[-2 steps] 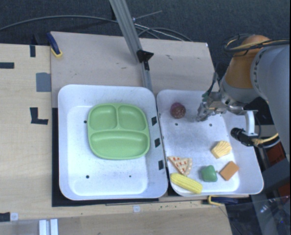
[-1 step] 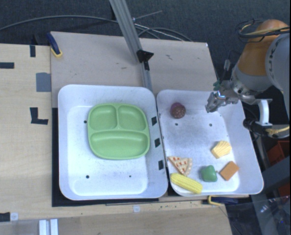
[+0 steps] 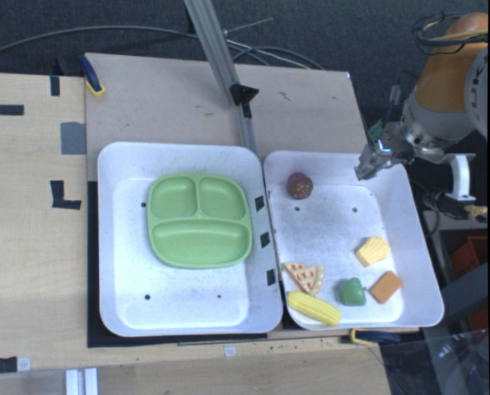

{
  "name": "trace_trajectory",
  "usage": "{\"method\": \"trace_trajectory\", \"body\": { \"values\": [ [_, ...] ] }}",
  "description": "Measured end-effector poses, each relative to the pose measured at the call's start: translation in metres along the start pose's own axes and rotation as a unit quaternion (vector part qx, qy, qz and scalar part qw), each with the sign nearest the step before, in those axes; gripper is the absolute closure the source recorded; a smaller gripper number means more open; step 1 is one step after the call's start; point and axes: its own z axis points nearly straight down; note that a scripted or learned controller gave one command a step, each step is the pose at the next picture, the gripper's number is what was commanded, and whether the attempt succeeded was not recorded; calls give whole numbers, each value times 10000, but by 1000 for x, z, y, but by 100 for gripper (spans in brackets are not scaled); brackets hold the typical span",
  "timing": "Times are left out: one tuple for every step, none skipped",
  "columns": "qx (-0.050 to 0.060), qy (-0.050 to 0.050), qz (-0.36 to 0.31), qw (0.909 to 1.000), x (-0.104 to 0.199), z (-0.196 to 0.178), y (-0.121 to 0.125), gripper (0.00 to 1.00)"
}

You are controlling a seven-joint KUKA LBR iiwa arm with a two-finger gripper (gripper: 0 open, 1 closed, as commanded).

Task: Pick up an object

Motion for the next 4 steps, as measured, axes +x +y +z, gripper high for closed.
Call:
{"method": "trace_trajectory", "body": {
  "values": [
    [6,1,-1,10000,0,-38,1,100],
    [31,9,-12,10000,43,-29,-11,100],
    [31,15,-22,10000,97,-36,-30,100],
    [46,12,-21,10000,149,-20,-52,100]
  ]
}}
